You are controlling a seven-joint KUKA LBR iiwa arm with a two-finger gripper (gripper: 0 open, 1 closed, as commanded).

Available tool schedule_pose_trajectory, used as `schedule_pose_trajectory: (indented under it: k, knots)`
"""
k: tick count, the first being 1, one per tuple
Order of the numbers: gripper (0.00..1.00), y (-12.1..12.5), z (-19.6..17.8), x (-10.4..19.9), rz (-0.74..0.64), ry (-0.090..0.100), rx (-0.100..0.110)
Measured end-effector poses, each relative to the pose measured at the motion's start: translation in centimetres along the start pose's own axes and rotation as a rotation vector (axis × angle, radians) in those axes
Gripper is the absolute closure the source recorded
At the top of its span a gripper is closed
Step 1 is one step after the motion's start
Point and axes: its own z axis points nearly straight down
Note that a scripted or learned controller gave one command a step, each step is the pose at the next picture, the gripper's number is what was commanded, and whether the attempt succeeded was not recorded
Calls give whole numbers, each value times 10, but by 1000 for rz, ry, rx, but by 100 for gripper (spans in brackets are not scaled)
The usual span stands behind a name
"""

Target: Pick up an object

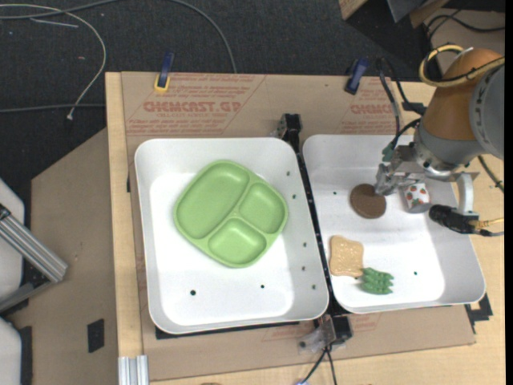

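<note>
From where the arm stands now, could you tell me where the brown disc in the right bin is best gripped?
Probably across the brown disc at its rim, coming straight down from above. It looks flat and round on the right bin floor, so opposite edges offer the likeliest purchase. The tool hangs beside its upper right edge.

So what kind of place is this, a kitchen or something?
Probably a robot lab, not a kitchen. The robot arm reaches over two white bins on a cardboard-covered bench, cables trail across the floor, and the green plate and food look like toys.
</note>
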Motion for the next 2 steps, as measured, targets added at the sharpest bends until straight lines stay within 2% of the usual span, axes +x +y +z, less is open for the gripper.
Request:
schedule_pose_trajectory:
  k: [2]
  knots:
    - [100, 18, -111, 11, -2, -3, -5]
